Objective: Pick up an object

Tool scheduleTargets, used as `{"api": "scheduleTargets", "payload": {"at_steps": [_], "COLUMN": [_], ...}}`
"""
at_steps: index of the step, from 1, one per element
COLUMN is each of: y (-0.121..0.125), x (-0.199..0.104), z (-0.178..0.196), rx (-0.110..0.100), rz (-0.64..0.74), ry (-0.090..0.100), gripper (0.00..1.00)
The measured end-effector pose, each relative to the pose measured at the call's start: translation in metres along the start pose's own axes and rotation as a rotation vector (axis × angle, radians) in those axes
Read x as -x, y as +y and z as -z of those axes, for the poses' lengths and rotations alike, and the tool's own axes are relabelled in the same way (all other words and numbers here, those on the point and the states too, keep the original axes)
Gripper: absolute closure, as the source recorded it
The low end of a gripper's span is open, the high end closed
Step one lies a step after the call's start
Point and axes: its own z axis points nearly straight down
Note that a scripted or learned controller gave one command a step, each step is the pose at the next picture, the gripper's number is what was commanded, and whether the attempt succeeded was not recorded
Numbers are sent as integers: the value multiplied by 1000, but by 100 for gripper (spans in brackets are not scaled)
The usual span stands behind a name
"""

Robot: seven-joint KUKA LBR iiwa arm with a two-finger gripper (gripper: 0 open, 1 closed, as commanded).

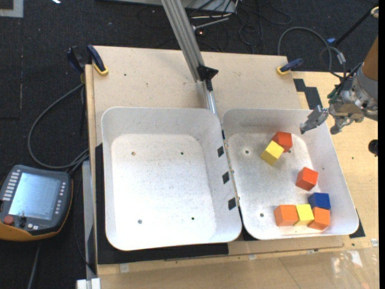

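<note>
Gripper [325, 121] before you, fingers spread with nothing between them, over right white plastic bin's [252, 230] far rim, orange cube [283, 140] touching yellow cube [272, 153] nearby

Both bins look like thin moulded plastic — the left bin [159, 179] is white with a slight sheen and a dusting of dark specks, same for the right bin [255, 218]. The bench top [156, 80] reads as pale matt wood or particle board, a bit rough. The blocks look smooth and matt, like painted wood or foam — e.g. the yellow block [272, 153] and the blue block [320, 200]. The slanted pole [180, 29] is brushed grey metal. The floor [42, 53] looks like dark rough carpet.
</note>
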Motion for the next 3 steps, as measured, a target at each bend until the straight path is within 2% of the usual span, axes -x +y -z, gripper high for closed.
{"api": "scheduleTargets", "payload": {"at_steps": [1, 2, 3], "y": [42, 47, -34], "x": [-48, -59, -10], "z": [-49, -113, -137], "rx": [1, 22, 8], "rz": [4, -3, -11], "ry": [2, -6, 0], "gripper": [0, 0, 0]}}
